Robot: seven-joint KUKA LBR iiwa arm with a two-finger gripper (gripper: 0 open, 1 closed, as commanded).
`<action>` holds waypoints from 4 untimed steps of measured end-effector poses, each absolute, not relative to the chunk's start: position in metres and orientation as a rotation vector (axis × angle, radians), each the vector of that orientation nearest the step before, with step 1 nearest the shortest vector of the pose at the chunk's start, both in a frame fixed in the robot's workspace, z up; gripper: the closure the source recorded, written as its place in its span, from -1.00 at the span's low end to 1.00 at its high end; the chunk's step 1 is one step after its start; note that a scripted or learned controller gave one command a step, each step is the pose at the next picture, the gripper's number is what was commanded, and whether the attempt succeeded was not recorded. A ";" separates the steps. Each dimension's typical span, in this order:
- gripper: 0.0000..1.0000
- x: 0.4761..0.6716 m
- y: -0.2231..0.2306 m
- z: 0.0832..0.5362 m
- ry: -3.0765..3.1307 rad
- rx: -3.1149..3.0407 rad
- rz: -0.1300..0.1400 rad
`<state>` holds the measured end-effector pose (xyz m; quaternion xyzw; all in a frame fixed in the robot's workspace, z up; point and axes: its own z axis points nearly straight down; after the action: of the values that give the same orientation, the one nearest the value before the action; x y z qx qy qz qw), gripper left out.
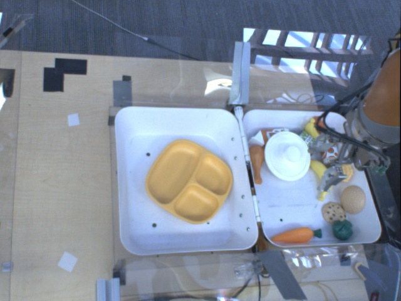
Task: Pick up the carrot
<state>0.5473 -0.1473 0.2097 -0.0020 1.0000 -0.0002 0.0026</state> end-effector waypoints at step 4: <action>1.00 0.489 0.002 0.185 2.998 0.918 0.005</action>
<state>0.4889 0.0023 0.1849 0.2928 0.9562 0.0015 0.0030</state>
